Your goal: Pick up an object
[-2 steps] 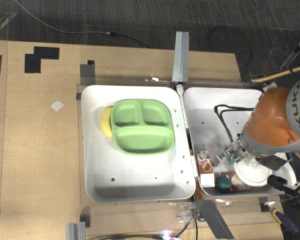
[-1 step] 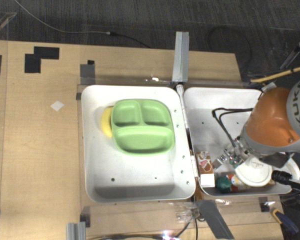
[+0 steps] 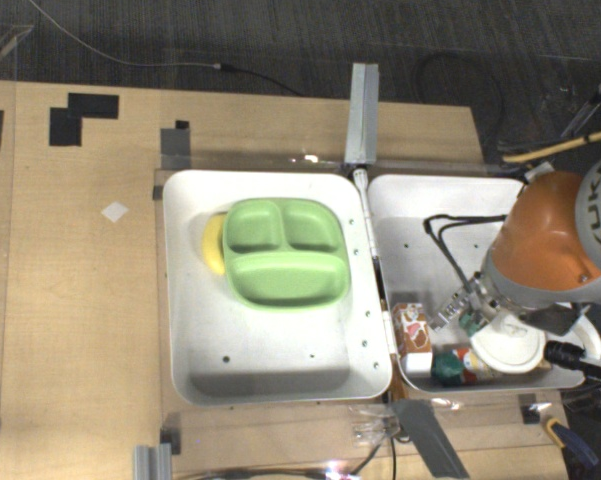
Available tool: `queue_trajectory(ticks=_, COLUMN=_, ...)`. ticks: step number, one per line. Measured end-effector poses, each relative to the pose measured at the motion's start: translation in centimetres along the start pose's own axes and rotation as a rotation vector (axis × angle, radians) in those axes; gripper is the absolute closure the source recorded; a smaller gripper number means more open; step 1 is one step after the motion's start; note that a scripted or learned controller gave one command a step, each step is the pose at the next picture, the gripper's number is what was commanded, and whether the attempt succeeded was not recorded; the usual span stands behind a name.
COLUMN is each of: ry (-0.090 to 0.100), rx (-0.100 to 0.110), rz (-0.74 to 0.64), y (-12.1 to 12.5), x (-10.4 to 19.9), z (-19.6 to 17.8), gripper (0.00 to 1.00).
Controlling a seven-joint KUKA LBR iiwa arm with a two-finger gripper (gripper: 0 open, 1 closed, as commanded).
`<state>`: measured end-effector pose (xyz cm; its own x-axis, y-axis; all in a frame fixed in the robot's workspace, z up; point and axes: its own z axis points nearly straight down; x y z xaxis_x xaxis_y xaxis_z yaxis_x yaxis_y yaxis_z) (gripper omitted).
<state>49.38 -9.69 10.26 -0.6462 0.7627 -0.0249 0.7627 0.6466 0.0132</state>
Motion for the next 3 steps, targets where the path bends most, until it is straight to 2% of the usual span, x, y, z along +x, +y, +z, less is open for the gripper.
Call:
queue_trajectory(ticks=1, ry=-0.013, rx=-0.001, rz=0.007, y=-0.2, x=-0.5, z=-0.2, gripper=0.00)
queue_trajectory(ticks=2, ry=-0.004, rx=0.004, rz=-0.004, y=-0.6, x=-0.5, z=0.9, gripper=0.00)
queue_trajectory(ticks=3, ry=0.014, rx=-0.001, rz=-0.236, y=-2.0, x=-2.0, z=1.3, gripper=0.00)
